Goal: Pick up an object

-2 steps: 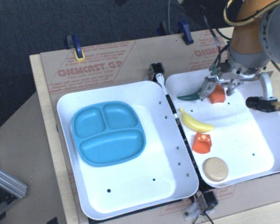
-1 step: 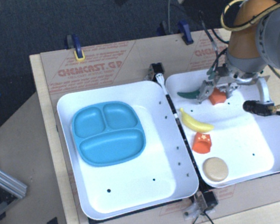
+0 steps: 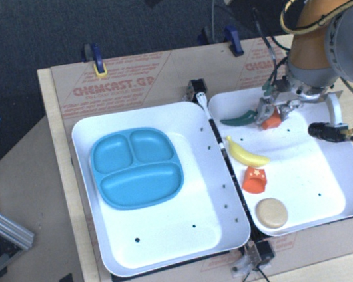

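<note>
The bench (image 3: 70, 189) carries two shallow white bins side by side. The left bin (image 3: 179, 231) holds a blue divided plate (image 3: 138, 167) with three compartments, lying flat toward the far left part of the bin.

The right bin (image 3: 327, 191) holds several small items. A yellow banana (image 3: 245, 152), curved and smooth, lies near the bin's left wall. Just beside it toward the near side sits a red piece (image 3: 255, 180), blocky, with a lighter patch on its upper face; the two appear close, though contact cannot be confirmed. Nearer still, at the bin's near-left corner, rests a round tan disc (image 3: 271, 213), pale and bun-like. At the far end of the bin lies a dark green item (image 3: 239, 118), long, slim and slightly curved, tapering to a point at its left end.

The arm enters from the right, its orange band (image 3: 318, 24) above the wrist, and the gripper (image 3: 271, 115) is lowered into the far part of the right bin. A small orange-red object (image 3: 272, 122) sits directly at the fingertips, at the right end of the green item and apparently touching it. It is rounded, and much of its upper part is covered by the gripper hardware. Whether the pincer is clamped on it or merely standing over it cannot be determined at this angle.

A black cylindrical part (image 3: 326, 132) with a cable projects over the bin's right side.
</note>
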`<action>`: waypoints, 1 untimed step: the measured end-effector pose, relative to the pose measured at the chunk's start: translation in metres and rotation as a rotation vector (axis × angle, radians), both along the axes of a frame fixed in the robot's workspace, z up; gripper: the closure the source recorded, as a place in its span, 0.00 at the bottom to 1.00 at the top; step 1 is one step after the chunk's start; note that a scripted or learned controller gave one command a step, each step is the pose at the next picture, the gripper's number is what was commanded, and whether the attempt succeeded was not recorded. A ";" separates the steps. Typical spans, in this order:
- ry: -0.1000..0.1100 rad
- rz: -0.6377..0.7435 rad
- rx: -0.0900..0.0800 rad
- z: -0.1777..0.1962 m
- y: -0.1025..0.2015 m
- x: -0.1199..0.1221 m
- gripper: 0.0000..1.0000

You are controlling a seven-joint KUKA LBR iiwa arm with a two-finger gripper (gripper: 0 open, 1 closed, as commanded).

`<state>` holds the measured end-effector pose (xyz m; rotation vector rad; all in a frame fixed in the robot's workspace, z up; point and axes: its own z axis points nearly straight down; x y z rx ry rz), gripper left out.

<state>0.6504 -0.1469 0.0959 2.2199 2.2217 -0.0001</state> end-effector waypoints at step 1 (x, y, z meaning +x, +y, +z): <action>-0.007 -0.001 -0.002 0.062 -0.007 0.006 1.00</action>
